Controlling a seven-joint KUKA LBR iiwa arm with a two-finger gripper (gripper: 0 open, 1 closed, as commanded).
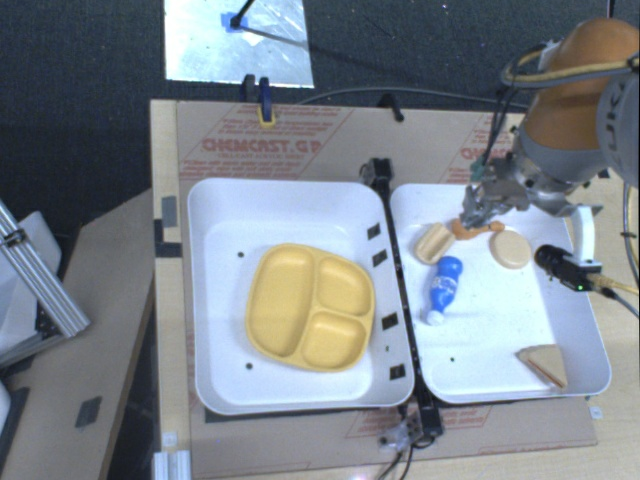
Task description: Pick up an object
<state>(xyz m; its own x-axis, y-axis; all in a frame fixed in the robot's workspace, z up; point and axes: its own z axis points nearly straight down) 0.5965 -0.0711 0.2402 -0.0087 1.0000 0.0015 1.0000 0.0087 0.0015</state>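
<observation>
Camera view: my gripper low at right bin back edge, over orange piece; finger state unclear, cannot tell. Piece looks light, stiff, thin — pinch across middle.

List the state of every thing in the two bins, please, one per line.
Yellow plastic divided tray: flat, upright, in left bin.
Blue-and-white plastic bottle: lying on its side.
Tan wedge-shaped piece: lying flat, right bin's near corner.
Pale round disc: lying flat.
Robot hand: low over an orange piece.
</observation>
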